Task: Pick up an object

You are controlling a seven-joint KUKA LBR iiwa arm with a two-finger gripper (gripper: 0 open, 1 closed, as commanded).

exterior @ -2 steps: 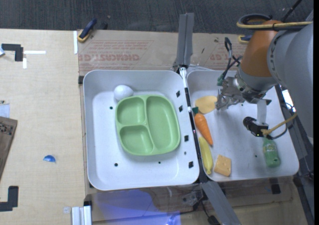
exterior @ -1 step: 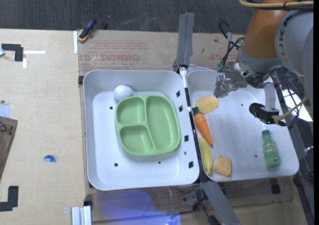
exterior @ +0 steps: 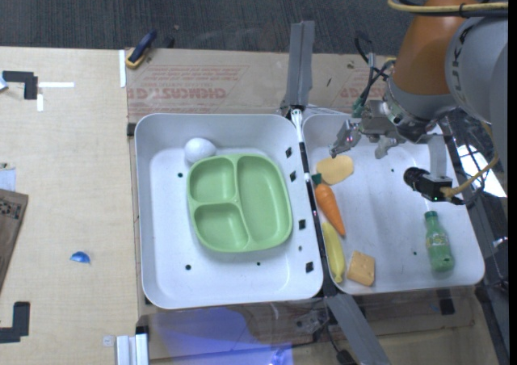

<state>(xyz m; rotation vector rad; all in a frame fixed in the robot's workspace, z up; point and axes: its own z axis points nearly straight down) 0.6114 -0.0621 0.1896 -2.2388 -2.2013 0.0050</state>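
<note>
gripper: two-finger metal gripper (exterior: 353, 136) sits over the upper-left part of the right bin, just above the potato piece. Can't tell how its jaws stand; no object visible between them.
arm: grey arm with an orange band (exterior: 426, 42) comes in from the right, wrist over the bin's top edge.
right bin: shallow white plastic bin (exterior: 388, 218) holds five items, most of them lined along its left wall.
potato: pale yellow potato-shaped toy (exterior: 335, 169) lies nearest the gripper, long axis roughly left-right, slightly tilted.
carrot: orange toy carrot with a green top (exterior: 329, 204) lies just below the potato, green end up-left, tip pointing down-right.
banana: yellow toy banana (exterior: 333, 252) lies along the left wall below the carrot, long axis running top to bottom, close to the bread piece.
bread: tan wedge-shaped bread-like toy (exterior: 361, 268) sits in the lower-left area, just right of the banana.
bottle: small green plastic bottle (exterior: 439, 241) lies flat at the right side, well apart from the others, cap toward the top of the view.
left bin: shallow white plastic bin (exterior: 161, 210) holds a light green three-compartment plastic plate (exterior: 239, 201), tilted a bit in the view.
ball: small white ball (exterior: 199, 148) sits at the plate's upper-left corner, touching or just beside its rim; can't tell which.
bench: tan bench top (exterior: 65, 178) with a small blue object (exterior: 79, 257) out left, well apart from the bins.
</note>
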